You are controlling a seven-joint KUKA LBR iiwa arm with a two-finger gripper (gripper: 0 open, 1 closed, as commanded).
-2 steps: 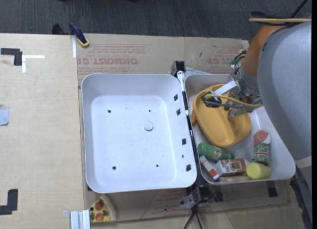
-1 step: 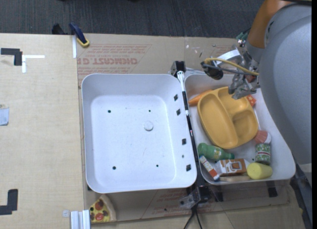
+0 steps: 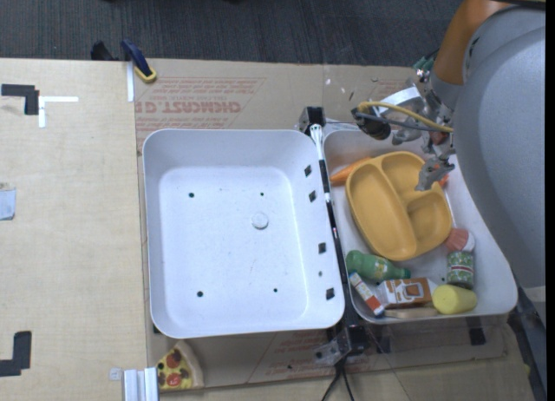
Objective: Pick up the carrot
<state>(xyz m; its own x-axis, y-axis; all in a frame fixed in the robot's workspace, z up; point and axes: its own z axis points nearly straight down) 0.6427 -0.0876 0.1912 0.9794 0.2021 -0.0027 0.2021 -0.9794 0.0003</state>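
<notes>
1. On the wooden tabletop (image 3: pixel 69 243) stood two shallow white plastic bins side by side: the left bin (image 3: pixel 232 314) and the right bin (image 3: pixel 491 262).
2. Orange carrot (image 3: pixel 342 171): lay in the right bin near its far left corner, mostly hidden under the rim of the dish; only a tip showed.
3. Yellow two-compartment plastic dish (image 3: pixel 395 208): tilted, in the middle of the right bin.
4. Claw (image 3: pixel 432 174): hung over the dish's right rim, well apart from the carrot; whether its fingers were spread or pressed together could not be told.
5. Green plastic bottle (image 3: pixel 373 265), small orange carton (image 3: pixel 406 291), yellow lemon-shaped toy (image 3: pixel 453 299) and small green-labelled can (image 3: pixel 460 262): along the right bin's near side.
6. Toy pizza slice (image 3: pixel 176 370): on the tabletop below the left bin.
</notes>
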